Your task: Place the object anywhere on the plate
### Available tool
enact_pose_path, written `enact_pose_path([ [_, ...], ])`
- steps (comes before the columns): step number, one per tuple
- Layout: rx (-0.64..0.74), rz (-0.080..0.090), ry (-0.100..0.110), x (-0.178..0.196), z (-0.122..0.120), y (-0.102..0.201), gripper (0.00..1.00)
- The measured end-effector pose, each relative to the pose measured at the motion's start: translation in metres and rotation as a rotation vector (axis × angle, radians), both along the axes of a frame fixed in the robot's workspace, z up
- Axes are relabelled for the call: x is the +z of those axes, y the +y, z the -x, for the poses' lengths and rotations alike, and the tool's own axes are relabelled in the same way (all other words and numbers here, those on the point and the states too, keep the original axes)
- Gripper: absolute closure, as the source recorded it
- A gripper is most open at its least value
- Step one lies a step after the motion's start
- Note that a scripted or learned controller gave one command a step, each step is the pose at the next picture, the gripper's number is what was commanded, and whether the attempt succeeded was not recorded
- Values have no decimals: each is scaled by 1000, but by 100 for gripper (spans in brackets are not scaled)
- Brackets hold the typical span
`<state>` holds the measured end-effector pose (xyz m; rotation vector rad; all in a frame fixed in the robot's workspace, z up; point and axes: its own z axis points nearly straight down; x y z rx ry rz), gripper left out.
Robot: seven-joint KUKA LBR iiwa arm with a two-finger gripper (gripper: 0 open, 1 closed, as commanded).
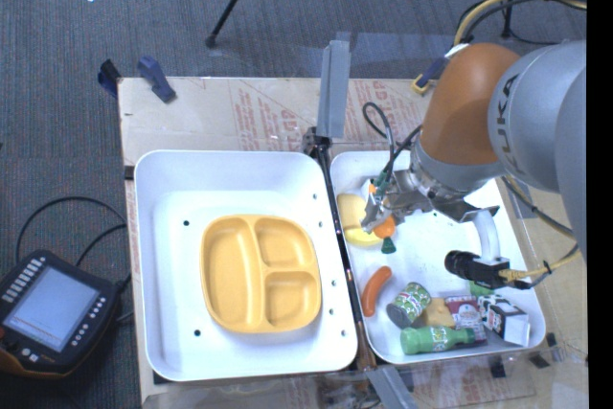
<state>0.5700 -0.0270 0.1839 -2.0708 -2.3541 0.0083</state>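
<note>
So the gripper is down over the upper left part of the right bin, and it looks like it's got a little toy carrot pinched between its fingers, orange body with the green top pointing down, right beside a yellow banana-ish thing by the bin's left wall. The yellow divided plate sits in the middle of the left bin, well apart from the carrot. Along the front of the right bin there's a sausage, a green can, a green bottle lying flat and a small white carton.
</note>
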Motion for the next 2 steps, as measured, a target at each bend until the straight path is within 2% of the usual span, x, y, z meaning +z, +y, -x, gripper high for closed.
enact_pose_path([
  [1,355,-2,-2,0,-11,80,100],
  [2,354,-2,-2,0,-11,79,0],
])
